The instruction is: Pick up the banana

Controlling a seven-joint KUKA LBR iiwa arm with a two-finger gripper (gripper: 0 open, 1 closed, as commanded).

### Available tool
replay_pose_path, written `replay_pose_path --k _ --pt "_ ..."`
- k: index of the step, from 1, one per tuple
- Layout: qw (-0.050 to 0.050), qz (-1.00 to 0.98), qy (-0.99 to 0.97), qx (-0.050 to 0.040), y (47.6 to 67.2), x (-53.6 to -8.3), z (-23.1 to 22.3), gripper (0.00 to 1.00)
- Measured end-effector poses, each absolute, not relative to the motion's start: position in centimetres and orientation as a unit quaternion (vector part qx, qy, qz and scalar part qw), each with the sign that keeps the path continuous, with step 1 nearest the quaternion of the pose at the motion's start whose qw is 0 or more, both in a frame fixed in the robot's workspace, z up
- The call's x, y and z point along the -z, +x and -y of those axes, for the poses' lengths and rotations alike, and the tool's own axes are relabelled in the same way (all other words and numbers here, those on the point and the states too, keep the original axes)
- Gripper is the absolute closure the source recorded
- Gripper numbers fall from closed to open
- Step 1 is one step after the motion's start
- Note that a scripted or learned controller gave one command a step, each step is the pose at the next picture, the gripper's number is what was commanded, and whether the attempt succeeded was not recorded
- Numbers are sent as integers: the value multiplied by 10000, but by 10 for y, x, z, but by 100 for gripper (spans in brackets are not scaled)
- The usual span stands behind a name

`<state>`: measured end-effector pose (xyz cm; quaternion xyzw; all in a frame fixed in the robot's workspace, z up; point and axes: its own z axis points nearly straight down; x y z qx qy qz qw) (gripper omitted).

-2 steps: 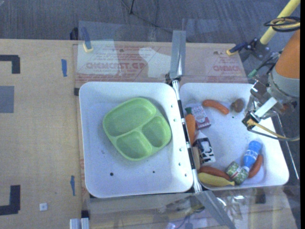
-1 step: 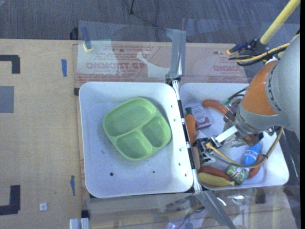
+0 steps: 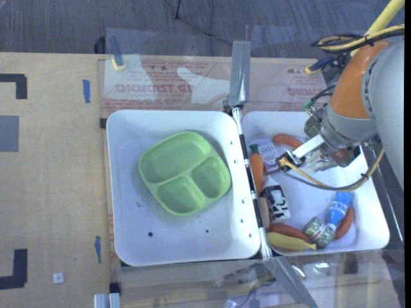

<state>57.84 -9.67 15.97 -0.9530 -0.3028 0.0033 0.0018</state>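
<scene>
The banana [image 3: 289, 241] is yellow and lies flat along the near wall of the right bin [image 3: 376, 236], just below a red-brown sausage [image 3: 284, 229]. My gripper [image 3: 325, 162] hangs over the upper middle of that bin, well above and to the right of the banana and apart from it. Its fingertips are lost among the wrist parts, and nothing shows between them.
The right bin also holds a carrot [image 3: 257, 170], an orange sausage [image 3: 287, 140], a small packet [image 3: 268, 151], a black-and-white carton [image 3: 277, 203], a blue bottle [image 3: 339, 209], a green can [image 3: 318, 230] and another sausage [image 3: 347, 222]. A green divided plate [image 3: 185, 172] sits in the left bin [image 3: 128, 223].
</scene>
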Motion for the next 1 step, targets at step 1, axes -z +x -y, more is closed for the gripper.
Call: replay_pose_path --k 1 --pt "16 2635 -9647 -34 647 -174 142 100"
